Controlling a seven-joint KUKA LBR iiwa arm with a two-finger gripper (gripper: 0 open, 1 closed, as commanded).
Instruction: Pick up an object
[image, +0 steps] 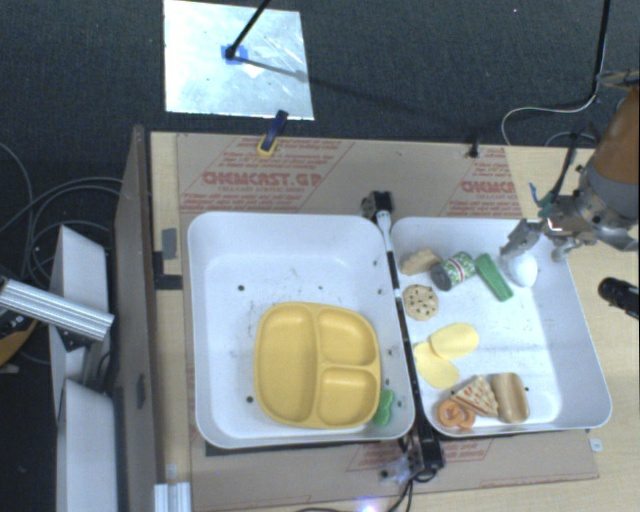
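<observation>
White egg sits in the right bin just beneath the gripper, whose grasp cannot be told.

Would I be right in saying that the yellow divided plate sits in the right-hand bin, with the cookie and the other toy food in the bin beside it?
Not quite: the camera view shows the yellow divided plate in the left-hand bin. The cookie and the other toy food lie in the bin beside it.

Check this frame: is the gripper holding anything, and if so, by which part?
It cannot be told. The gripper is over the right bin's far right corner, just above a white egg-shaped object, but nothing is visibly between its fingers.
</observation>
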